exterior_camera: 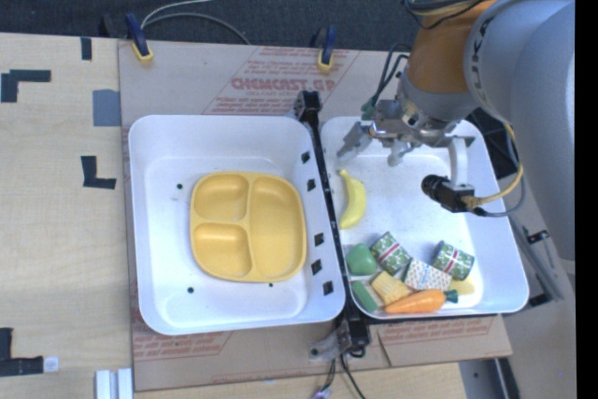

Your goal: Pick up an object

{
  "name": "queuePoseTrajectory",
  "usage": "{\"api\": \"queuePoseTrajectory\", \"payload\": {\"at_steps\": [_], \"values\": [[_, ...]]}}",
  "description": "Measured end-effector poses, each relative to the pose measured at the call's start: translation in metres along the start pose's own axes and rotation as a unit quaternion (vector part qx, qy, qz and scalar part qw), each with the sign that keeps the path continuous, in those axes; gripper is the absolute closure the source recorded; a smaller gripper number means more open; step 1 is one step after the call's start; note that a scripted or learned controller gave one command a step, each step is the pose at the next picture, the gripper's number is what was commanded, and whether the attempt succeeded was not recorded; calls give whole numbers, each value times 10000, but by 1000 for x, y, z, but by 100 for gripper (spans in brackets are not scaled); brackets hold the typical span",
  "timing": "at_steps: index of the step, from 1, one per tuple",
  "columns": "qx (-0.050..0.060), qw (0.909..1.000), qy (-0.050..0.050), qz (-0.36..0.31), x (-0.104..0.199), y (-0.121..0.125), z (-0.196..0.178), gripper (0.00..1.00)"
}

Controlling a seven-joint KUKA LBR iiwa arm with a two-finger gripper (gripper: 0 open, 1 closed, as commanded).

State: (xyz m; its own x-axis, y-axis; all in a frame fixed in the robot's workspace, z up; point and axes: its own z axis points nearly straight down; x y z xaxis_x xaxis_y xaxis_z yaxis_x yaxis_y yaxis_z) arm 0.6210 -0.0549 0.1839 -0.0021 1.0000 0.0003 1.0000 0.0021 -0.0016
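Your bench is a cardboard-covered top carrying two white bins; the left bin (149,201) holds a yellow divided plate (249,226), and the right bin (500,229) holds the small items. The gripper (376,147) hangs over the far end of the right bin with its fingers spread apart and nothing between them. The banana (352,199) lies just below it, against the dividing wall; the green boxes (390,252) and the carrot (416,301) cluster at the near end. You have nothing lifted yet: the descent, closing and lift are all left.
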Motion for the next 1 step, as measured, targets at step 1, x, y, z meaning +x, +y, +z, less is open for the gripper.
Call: {"api": "queuePoseTrajectory", "payload": {"at_steps": [1], "values": [[2, 10000, -4, 0, -8, -10, 0, 0]]}}
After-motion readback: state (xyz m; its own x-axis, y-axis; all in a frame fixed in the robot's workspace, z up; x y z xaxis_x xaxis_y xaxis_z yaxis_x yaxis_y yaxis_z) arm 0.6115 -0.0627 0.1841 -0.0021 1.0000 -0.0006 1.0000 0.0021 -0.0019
